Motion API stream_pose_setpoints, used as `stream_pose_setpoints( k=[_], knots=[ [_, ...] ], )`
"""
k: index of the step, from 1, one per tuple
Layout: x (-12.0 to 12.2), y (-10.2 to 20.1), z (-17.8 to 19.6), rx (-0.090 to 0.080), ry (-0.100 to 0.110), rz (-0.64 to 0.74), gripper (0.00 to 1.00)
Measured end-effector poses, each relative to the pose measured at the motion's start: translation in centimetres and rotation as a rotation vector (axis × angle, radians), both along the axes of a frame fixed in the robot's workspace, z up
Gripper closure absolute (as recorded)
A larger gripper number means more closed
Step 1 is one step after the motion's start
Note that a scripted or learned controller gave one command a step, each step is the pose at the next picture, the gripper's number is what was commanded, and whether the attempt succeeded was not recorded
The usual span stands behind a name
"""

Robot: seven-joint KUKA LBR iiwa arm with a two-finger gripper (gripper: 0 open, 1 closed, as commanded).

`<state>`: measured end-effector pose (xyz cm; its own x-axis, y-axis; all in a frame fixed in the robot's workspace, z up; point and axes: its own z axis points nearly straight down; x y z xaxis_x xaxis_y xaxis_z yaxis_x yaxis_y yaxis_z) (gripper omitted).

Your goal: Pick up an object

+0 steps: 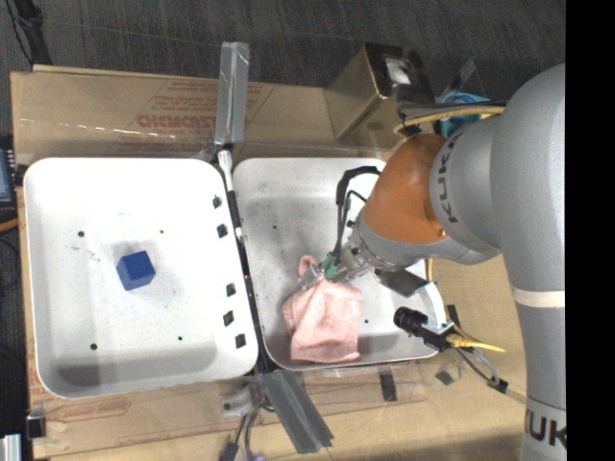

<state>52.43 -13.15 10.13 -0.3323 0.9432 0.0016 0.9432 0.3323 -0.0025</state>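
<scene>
Two white bins sit side by side on a brown table (86,99).
A blue block (135,269) lies in the left bin (58,190). In the right bin (288,190), the claw (332,269) touches a pink cloth (325,323); I cannot tell its grip.

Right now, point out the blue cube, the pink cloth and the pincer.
blue cube (136,269): camera view, its top face.
pink cloth (327,323): camera view, middle of the crumpled fabric.
pincer (332,269): camera view, tip, at the cloth's upper edge.

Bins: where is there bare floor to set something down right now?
Left bin: open all around the blue cube. Right bin: bare along its far wall and divider side; crowded near the front, where the pink cloth lies at the gripper.
</scene>
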Motion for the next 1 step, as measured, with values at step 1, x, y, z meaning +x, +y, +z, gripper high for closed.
stream_pose_setpoints(
  k=[1],
  knots=[
    [2.81, 6.56, 11.61, 0.000, -0.002, -0.038, 1.00]
  ],
)
